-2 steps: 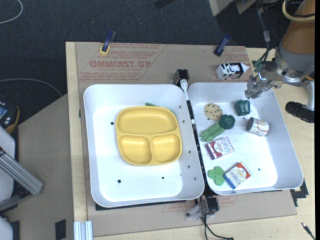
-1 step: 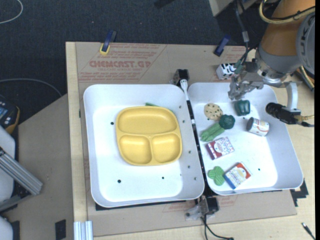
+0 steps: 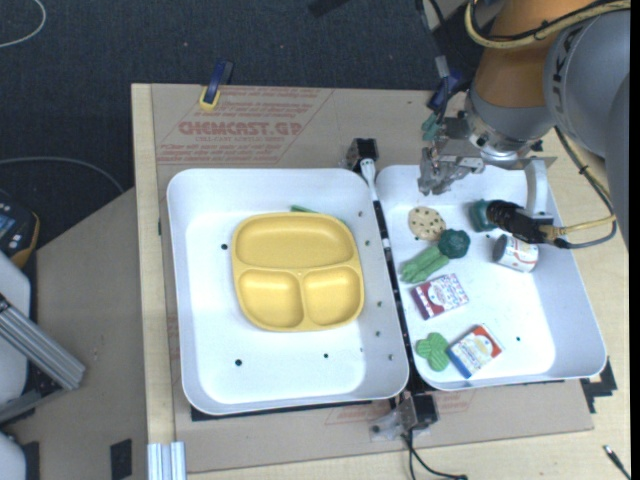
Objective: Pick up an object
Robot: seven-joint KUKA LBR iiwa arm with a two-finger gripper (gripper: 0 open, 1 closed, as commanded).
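- Bench (image 3: 250, 128): brown surface with red lettering, carrying two shallow white bins side by side.
- Left bin (image 3: 200, 348): holds a yellow divided tray (image 3: 297, 269) near its centre; green item (image 3: 303, 209) just visible behind the tray's far edge, kind not identifiable.
- Right bin (image 3: 560, 328): holds the small loose objects listed below.
- Arm (image 3: 560, 48): grey with orange band, reaching in from the right, wrist above the far end of the right bin.
- Gripper (image 3: 436, 181): pointed down over the far left corner of the right bin, just above the cookie; nothing seen between the fingers; open or closed not determinable.
- Red-and-white packet (image 3: 440, 294): flat near the bin's centre.
- Green toy vegetable (image 3: 436, 255): between cookie and packet, angled.
- Blue-and-white carton (image 3: 473, 350): near the front edge, touching a small green piece (image 3: 433, 348).
- White cup-like item (image 3: 515, 253): right of the vegetable.
- Cookie (image 3: 426, 222): round, speckled, flat, nearest the gripper.
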